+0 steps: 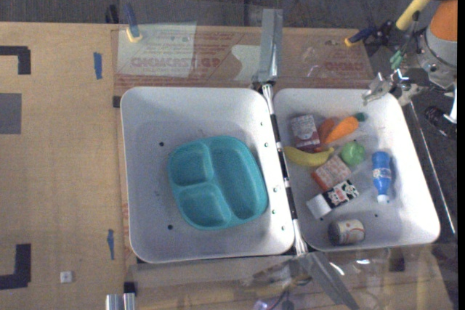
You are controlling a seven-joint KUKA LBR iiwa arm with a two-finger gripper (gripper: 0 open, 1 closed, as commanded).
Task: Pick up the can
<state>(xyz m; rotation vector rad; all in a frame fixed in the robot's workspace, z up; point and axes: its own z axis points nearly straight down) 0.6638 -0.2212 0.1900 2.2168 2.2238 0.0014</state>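
The can (347,231) lies on its side near the front edge of the right bin (414,225), just below a black-and-white carton (333,198). My gripper (387,83) hangs over that bin's far right corner, with the can well apart at about seven o'clock from it. How wide it stands I cannot tell.

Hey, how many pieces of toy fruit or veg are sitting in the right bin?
3: a carrot near the far wall, a banana along the left side, a green apple mid-bin. Others might hide beneath the boxes.
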